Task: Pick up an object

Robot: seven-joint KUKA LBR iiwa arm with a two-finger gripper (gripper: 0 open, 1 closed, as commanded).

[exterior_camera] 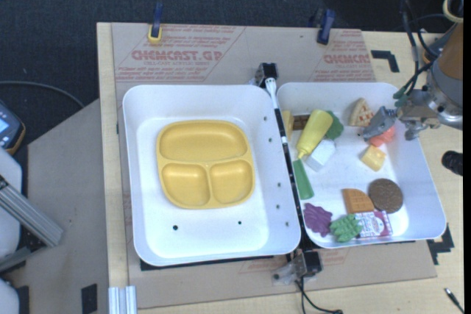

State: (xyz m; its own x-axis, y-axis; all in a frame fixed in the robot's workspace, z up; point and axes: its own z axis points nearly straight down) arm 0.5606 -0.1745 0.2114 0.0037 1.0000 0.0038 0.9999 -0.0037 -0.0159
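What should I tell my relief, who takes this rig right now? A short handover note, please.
Claw: low over the right white bin, near its far right side, beside a small orange-red toy piece; grip state unclear.
Right bin holds the toy foods: yellow squeeze bottle, pizza slice, yellow cheese cube, brown round cookie, purple grape bunch.
Left white bin: yellow three-compartment plastic tray.
Done: nothing visibly lifted.
Left: grasp one object and raise it.

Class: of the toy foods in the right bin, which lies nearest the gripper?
The small orange-red piece, right at the gripper; the pizza slice and yellow cheese block lie slightly farther.
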